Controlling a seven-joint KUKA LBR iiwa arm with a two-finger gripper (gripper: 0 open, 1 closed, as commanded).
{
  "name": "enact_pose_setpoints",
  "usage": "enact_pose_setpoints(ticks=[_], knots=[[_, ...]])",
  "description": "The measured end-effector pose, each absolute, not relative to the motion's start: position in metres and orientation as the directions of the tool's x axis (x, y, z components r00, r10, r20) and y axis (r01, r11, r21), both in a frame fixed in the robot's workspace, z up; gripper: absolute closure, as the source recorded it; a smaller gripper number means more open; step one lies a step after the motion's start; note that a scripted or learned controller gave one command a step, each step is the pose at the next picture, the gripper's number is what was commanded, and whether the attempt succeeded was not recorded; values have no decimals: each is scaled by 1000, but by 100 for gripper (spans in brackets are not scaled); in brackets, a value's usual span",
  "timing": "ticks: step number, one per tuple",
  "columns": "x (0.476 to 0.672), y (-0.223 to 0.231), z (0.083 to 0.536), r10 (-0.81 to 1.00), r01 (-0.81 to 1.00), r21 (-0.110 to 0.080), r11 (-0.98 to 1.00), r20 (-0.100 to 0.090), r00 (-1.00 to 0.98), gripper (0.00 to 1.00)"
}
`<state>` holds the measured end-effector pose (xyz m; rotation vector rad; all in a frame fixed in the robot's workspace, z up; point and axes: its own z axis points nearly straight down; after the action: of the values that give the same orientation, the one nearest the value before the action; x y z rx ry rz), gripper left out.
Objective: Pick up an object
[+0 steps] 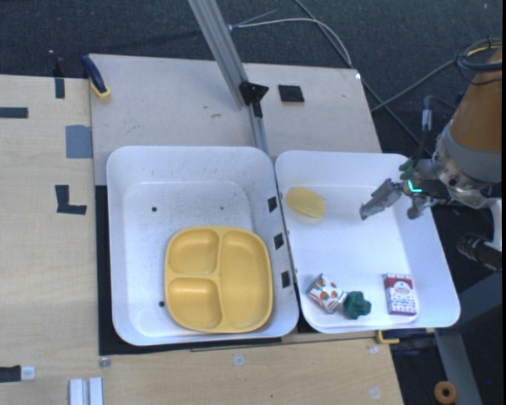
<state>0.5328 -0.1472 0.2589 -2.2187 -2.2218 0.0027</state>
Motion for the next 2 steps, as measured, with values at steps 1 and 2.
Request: enact_pose_setpoints(ticks=[1,2], knots=[[533,-147,259,1000,1000,-2,1,0,-1,0],[530,-146,195,1000,1000,-7,0,1,0,0]])
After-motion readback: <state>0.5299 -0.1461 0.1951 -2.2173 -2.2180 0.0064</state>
